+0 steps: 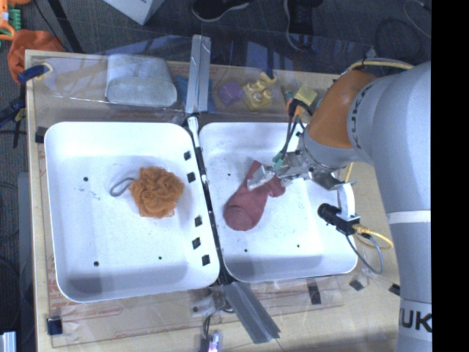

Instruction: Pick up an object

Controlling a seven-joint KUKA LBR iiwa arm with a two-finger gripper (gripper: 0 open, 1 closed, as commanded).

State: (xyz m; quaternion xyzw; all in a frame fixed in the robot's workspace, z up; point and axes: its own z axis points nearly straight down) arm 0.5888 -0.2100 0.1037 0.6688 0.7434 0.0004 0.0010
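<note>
1 maroon sock (248, 200) is lying in the right bin (330, 259), long axis running lower-left to upper-right, its upper end touching the hand (281, 169), whose opening I cannot tell; 1 orange scrubber (156, 191) is sitting in the left bin (73, 196).

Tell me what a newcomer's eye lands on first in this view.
The big grey arm with its orange band reaches in from the right, its gripper down at the upper end of a dark red, soft, sock-like cloth object in the right white bin. In the left white bin sits a fuzzy orange scrubber-like ball with a grey loop.
</note>
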